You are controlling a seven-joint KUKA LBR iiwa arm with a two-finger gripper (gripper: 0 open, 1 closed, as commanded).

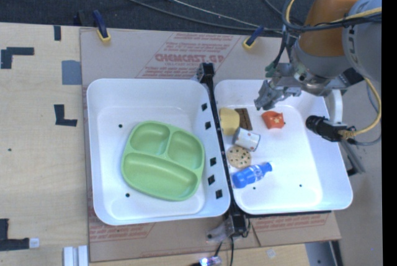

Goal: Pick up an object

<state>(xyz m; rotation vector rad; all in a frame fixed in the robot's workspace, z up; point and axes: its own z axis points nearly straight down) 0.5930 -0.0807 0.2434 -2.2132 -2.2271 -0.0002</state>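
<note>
- Wooden bench [37, 153] with a cardboard sheet [186, 54] lying under two white bins; dark floor and cables running behind.
- Task thing, by my guess: the red toy [273, 119], lying in the right bin [322, 190] near its back, just beside the gripper tips.
- Gripper [267, 99] is hanging above the back of the right bin, pointing down-left, nothing showing between its fingers; how far apart they are standing I cannot tell.
- Other candidates are sitting left of the red toy: yellow block [229, 121] touching a brown piece [244, 118], a small can [248, 139], a cookie [239, 157], a blue bottle [251, 174] toward the front.
- Left bin [102, 97] is holding a green tray [164, 160], well apart from the arm.
- Step, as judged: approaching, pre-grasp; nothing lifted yet.
- Next move is calling for centring over one object, descending, closing, then lifting clear; the cluster by the divider looks tight, so the red toy is looking like the easier pick.
</note>
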